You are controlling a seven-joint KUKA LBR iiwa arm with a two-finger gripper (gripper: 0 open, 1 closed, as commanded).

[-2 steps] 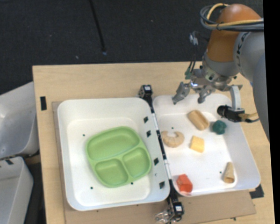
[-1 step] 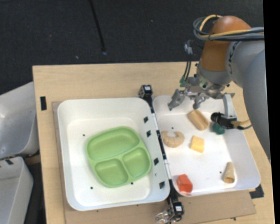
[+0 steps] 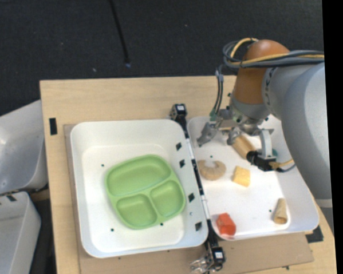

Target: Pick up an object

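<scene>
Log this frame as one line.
arm: over right bin far end | hand: near tan cylinder | loose: yellow block, red block | left bin: green tray

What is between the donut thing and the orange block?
Nothing. In the camera view, just bare white bin floor lies between the tan ring and the orange block. The yellow cube sits off to the side.

It looked like a robotics lab: a plywood bench (image 3: 117,90) carried two white bins (image 3: 81,167), with a cabled industrial arm (image 3: 295,92) over dark carpet.
</scene>
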